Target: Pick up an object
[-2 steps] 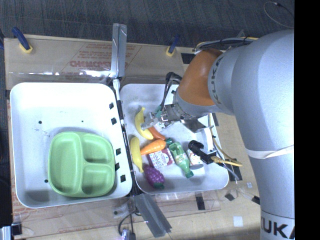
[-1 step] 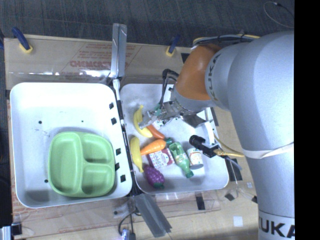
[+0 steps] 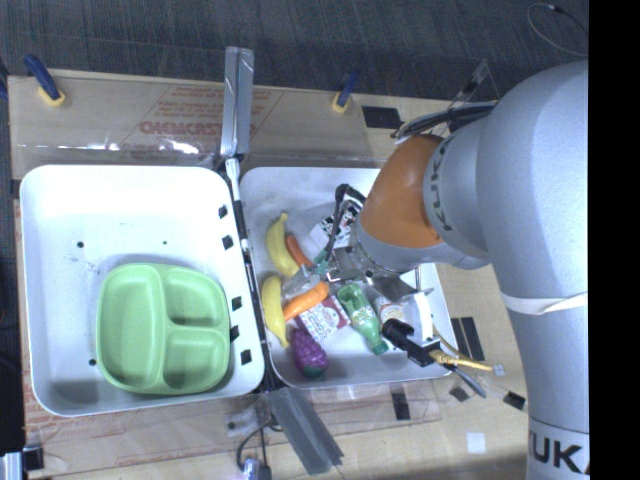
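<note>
The right bin [image 3: 262, 183] holds a heap of toy food. One yellow banana [image 3: 281, 245] lies by the divider and a second banana [image 3: 272, 308] lies below it. An orange carrot [image 3: 305, 301] rests across a red-and-white pouch [image 3: 325, 319]. A green bottle [image 3: 360, 316] lies to their right, and a purple grape bunch [image 3: 308, 352] sits near the front wall. Another carrot [image 3: 298, 251] pokes out beside the upper banana. My gripper [image 3: 335, 260] hangs low over the middle of the heap, just above the carrot and the bottle, largely covered by the wrist.
A green divided plate [image 3: 162, 326] lies in the left bin [image 3: 60, 208]. A raised metal divider [image 3: 236, 118] runs between the bins. The arm's orange band [image 3: 405, 193] and grey links cover the right bin's right side.
</note>
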Tool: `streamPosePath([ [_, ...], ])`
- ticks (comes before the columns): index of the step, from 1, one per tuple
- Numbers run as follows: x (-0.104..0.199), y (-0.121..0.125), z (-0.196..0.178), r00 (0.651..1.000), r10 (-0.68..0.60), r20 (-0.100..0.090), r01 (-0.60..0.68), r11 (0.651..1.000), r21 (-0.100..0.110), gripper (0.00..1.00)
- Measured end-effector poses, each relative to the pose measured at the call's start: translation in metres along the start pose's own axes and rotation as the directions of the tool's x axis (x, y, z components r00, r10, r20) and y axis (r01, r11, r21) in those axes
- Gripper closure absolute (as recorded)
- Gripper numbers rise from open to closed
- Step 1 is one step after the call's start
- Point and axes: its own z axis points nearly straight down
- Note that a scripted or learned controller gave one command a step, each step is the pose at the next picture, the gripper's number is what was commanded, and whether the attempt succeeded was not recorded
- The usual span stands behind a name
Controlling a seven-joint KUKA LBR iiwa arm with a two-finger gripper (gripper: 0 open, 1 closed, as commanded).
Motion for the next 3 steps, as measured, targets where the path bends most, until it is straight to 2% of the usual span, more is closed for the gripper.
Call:
streamPosePath([
  [1,0.0,0.0,-0.008,1.0,-0.005,0.0,0.005,1.0,0.003,1.0],
  [2,0.041,0.037,-0.1,1.0,0.001,-0.001,-0.001,1.0,0.0,1.0],
  [3,0.041,0.036,-0.1,1.0,0.001,-0.001,-0.001,1.0,0.001,0.0],
])
